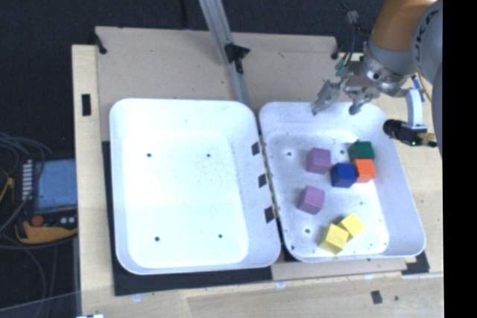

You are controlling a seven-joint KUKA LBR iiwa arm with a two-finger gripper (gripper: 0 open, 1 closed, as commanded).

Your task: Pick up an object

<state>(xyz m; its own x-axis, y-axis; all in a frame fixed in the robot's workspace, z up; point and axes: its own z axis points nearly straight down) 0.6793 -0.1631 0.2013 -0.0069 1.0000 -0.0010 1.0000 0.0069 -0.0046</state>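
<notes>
The right bin [294, 126] holds several small blocks: two purple cubes [318, 159] [312, 198], a blue cube [343, 174], an orange block [366, 170], a green block [361, 150] and two yellow blocks [335, 237] [352, 224]. My gripper [339, 104] hangs open above the bin's far edge, its two grey fingers spread apart with nothing between them. It stands clear of every block, up and beyond the purple and green ones.
The left bin [130, 160] lies beside the right one. A slanted metal rail [216, 18] runs from the top of the view down to the gap between the bins. Cables and a small box [52, 186] sit off the bench at left.
</notes>
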